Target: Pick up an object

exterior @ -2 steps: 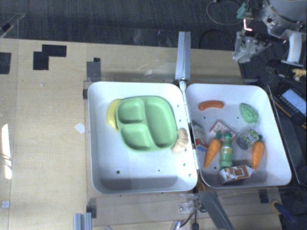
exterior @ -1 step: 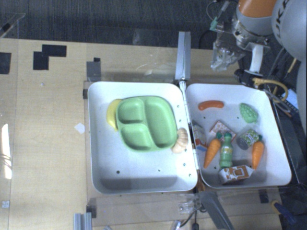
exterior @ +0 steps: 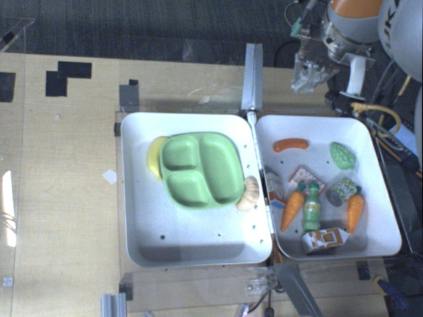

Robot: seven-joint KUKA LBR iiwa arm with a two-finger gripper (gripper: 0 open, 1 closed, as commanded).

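No brand or label text can be read: the printing on the small carton (exterior: 324,239), the flat packet (exterior: 303,176) and the can (exterior: 342,191) is too small to be resolved.

The tool (exterior: 310,76) is seen above the far edge of the right bin (exterior: 386,197), over the tabletop (exterior: 66,197) rather than over the bin contents. Its state cannot be told, as the tip is small and blurred. Nothing is seen held in it.

All candidate objects are located below the tool, well apart from it. The sausage (exterior: 291,144) is the nearest, lying just beyond the bin's far wall. The green ridged piece (exterior: 342,155) is placed below and to the tool's right. Further down, the bottle (exterior: 312,208) is flanked by a left carrot (exterior: 291,207) and a right carrot (exterior: 355,212), with the carton nearest the front wall.

The left bin (exterior: 192,240), below and to the tool's left, is occupied by a green divided tray (exterior: 201,167), a yellow item (exterior: 155,156) partly hidden beneath it, and a beige piece (exterior: 249,194) at the dividing wall.

The arm (exterior: 370,8) is entered from the upper right, with the orange band uppermost and the wrist directed downward.
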